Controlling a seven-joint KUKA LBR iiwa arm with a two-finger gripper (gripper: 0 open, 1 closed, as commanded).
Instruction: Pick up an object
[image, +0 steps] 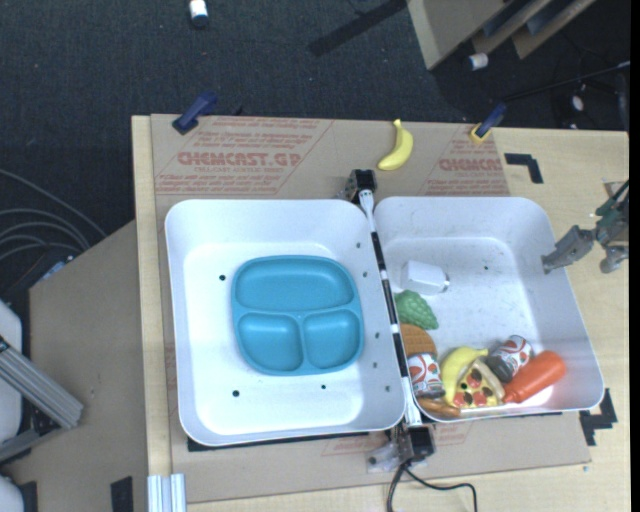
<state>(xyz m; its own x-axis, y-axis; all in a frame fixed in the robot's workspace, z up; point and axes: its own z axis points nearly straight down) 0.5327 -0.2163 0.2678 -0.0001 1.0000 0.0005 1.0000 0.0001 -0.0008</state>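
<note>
The right bin (520, 215) holds a pile of toy food at its near end: an orange carrot (536, 375), a yellow banana (458, 365), a pizza slice (482, 385), a red-and-white can (514, 352) and a second can (425, 373). A green leafy piece (416, 309) and a small white block (425, 275) lie further back. My gripper (586, 256) hangs at the right edge of the view, above that bin's right rim. It is open, with nothing between its fingers, well apart from the pile.
The left bin (200, 300) holds a blue divided plate (297, 313). Another yellow banana (396, 148) lies on the cardboard behind the bins. Blue clips (194, 112) sit at the bench's back edge.
</note>
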